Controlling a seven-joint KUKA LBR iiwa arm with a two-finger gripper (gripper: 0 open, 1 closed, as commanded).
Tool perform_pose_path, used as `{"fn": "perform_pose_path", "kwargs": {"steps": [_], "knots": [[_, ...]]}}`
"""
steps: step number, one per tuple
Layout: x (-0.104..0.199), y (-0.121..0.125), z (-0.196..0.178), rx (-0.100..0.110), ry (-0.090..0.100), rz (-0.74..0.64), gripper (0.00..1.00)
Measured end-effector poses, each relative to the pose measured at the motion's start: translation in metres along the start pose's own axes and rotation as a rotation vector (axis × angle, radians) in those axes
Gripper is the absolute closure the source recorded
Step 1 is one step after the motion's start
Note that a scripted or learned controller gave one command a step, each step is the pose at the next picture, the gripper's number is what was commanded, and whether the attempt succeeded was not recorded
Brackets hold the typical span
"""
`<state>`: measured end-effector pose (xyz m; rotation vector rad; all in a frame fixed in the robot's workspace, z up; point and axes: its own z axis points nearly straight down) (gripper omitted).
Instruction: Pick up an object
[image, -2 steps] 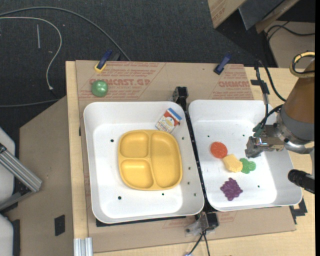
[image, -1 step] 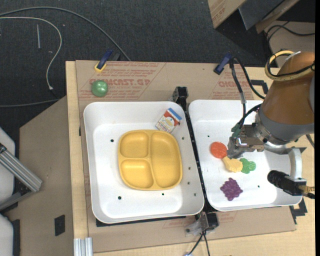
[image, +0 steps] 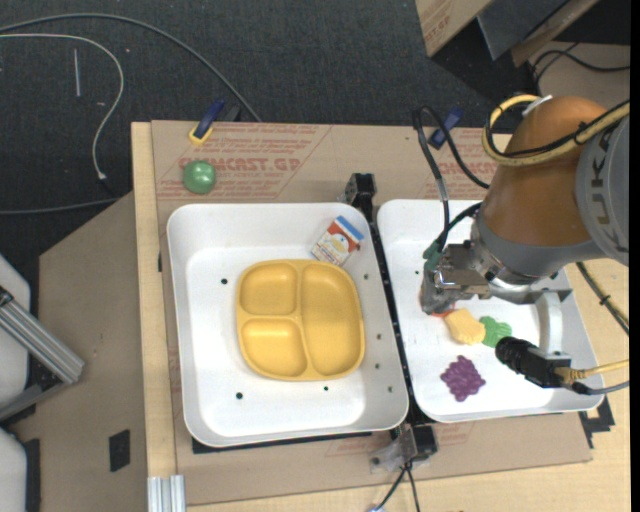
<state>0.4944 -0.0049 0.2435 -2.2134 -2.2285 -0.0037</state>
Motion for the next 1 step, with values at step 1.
{"fn": "perform_pose_path", "kwargs": {"steps": [1], "knots": [[0.0626, -0.0078, 0.0096, 0.005, 0.001, 0.0, 1.0]]}}
